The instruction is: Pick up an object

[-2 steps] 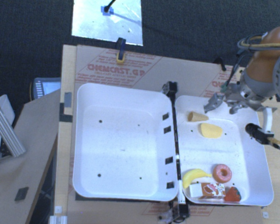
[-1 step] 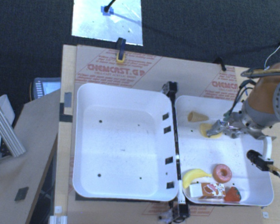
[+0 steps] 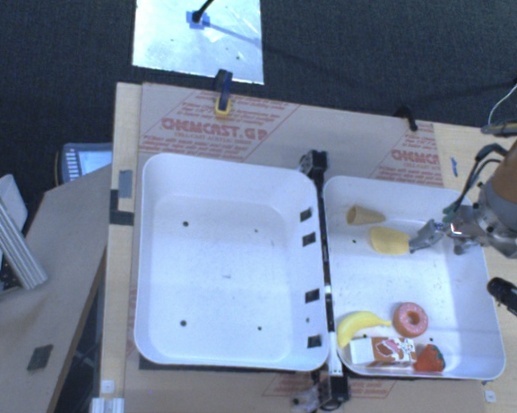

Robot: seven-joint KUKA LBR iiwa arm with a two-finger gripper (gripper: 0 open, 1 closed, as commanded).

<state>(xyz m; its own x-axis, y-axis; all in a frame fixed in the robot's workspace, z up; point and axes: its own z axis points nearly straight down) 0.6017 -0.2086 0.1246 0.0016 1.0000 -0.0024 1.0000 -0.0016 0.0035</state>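
The brown protective sheet (image 3: 274, 126) under the two bins bears red print reading "CHEMCAST GP", legible above the left bin (image 3: 227, 261). The same wording repeats at a slant near the sheet's upper right corner, where it is cut off. The small carton (image 3: 392, 352) in the right bin (image 3: 413, 287) carries printing too small to read.

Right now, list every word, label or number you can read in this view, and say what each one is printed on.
"CHEMCAST GP": red print on the brown protective sheet under the bins, beyond the left bin.
A second red print on the same sheet beyond the right bin: partly hidden, too blurred to read.
Carton at the right bin's near edge: red-and-white picture label, its text too small to read.
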